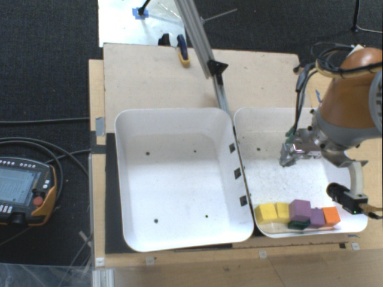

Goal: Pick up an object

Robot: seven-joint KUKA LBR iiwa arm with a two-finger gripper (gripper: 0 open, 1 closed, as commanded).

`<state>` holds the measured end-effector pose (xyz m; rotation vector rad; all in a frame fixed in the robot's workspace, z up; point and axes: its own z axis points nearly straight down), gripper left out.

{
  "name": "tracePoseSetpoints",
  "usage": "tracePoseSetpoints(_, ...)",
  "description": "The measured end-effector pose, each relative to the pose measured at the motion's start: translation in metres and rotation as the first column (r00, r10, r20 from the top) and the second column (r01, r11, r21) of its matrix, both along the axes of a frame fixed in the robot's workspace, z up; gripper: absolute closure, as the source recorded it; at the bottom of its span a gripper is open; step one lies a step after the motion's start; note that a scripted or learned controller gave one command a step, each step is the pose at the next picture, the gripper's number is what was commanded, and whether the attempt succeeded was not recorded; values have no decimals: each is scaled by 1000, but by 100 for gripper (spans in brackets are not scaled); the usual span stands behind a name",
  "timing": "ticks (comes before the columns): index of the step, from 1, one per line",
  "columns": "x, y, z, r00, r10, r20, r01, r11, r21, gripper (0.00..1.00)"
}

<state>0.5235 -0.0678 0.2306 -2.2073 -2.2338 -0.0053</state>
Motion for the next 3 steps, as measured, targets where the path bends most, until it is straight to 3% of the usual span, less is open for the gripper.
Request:
tracePoseSetpoints(1, 27, -47, -34, 1000, -14, 0, 14, 1000, -6, 100)
tracePoseSetpoints(2, 26, -44, -33, 1000, -11, 1, 11, 1000, -4, 0)
tracePoseSetpoints(3, 53, -77, -94, 1000, -12, -2, 12, 1000, -4, 0)
